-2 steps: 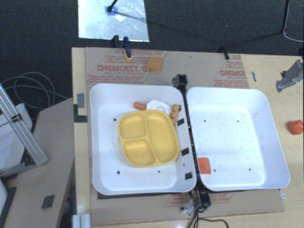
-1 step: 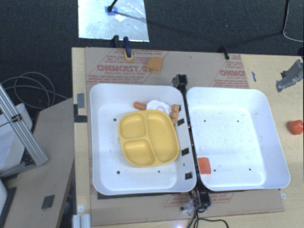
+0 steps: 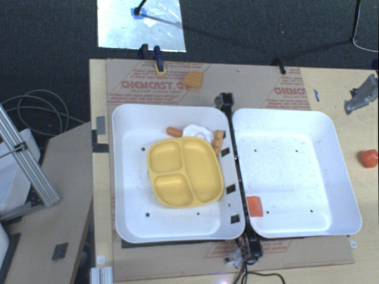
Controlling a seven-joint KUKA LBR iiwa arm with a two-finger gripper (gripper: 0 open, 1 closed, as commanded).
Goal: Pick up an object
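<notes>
**Nothing gripped, objects lying in both bins**

Closest to my camera, a tangle of wiring (image 3: 244, 258) sits at the bench's near edge, just below the seam where the two bins meet. Behind it, the right bin (image 3: 331, 158) has a red-orange block (image 3: 254, 206) lying in its near left corner, close to the wall it shares with the other bin.

The left bin (image 3: 127, 176) carries a yellow divided plate (image 3: 185, 173) lying flat around its middle. Along the plate's far edge I see an orange sausage-shaped piece (image 3: 174, 132), a white object (image 3: 198, 133) partly hidden by the plate, and a small tan block (image 3: 218, 139) near the shared wall.

Out on the bench, a tan wedge (image 3: 192, 78) lies beyond the left bin, and an orange object (image 3: 368, 157) sits to the right of the right bin.

At the frame's right edge, a grey shape that I take for the gripper (image 3: 361, 97) is outside both bins, well apart from every object. I cannot tell from here whether it is open or closed, and nothing is in it.
</notes>
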